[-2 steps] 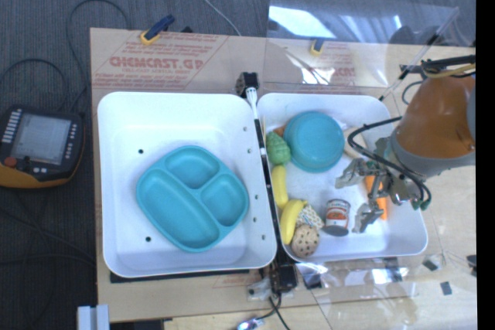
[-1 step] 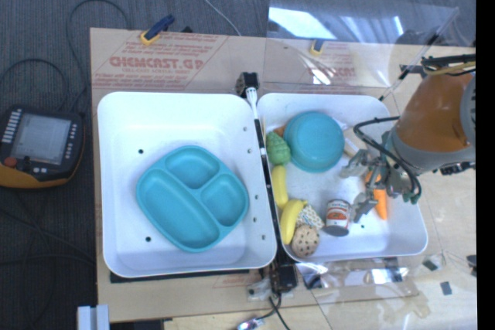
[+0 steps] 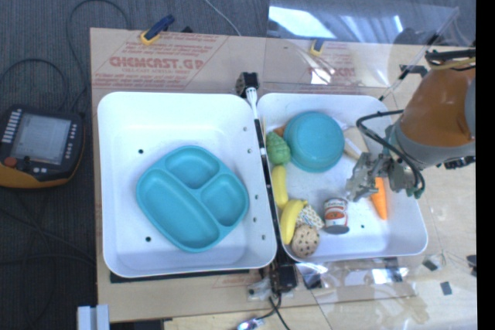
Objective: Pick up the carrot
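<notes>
A small can (image 3: 336,214) crowds the carrot (image 3: 379,199) from the left; bare bin floor (image 3: 363,239) lies below.

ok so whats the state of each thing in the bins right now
carrot: lying in the right bin, by the hand, not lifted
blue bowl: upside down in the right bin
divided blue plate: flat in the left bin, right way up, nothing in its compartments
small can: on its side by the carrot
bananas: lying along the right bin's left wall
cookie: flat in the near left corner
</notes>
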`<state>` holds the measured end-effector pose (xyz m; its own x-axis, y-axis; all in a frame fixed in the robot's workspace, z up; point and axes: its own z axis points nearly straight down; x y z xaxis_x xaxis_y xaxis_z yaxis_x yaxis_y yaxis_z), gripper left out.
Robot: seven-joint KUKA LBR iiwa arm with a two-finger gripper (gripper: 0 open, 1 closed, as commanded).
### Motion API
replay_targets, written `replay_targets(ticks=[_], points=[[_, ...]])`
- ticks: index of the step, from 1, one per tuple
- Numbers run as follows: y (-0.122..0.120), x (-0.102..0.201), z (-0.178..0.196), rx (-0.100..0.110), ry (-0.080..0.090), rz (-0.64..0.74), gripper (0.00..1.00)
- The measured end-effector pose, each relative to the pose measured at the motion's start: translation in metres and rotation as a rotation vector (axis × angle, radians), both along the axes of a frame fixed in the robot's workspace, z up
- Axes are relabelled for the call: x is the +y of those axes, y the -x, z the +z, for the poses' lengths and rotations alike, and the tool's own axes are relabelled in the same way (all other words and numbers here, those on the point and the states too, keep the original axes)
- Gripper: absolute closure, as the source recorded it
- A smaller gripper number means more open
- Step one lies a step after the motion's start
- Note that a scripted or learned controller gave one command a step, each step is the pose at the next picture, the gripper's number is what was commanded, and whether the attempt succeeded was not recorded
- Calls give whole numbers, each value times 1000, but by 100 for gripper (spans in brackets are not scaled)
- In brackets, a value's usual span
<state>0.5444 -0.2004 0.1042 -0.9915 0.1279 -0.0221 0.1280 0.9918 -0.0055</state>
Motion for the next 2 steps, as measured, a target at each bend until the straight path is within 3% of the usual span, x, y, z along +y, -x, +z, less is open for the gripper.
replay_targets(ticks=[1, 2], points=[[50, 1, -9, -5, 10, 506, 100], [52, 1, -11, 1, 8, 507, 0]])
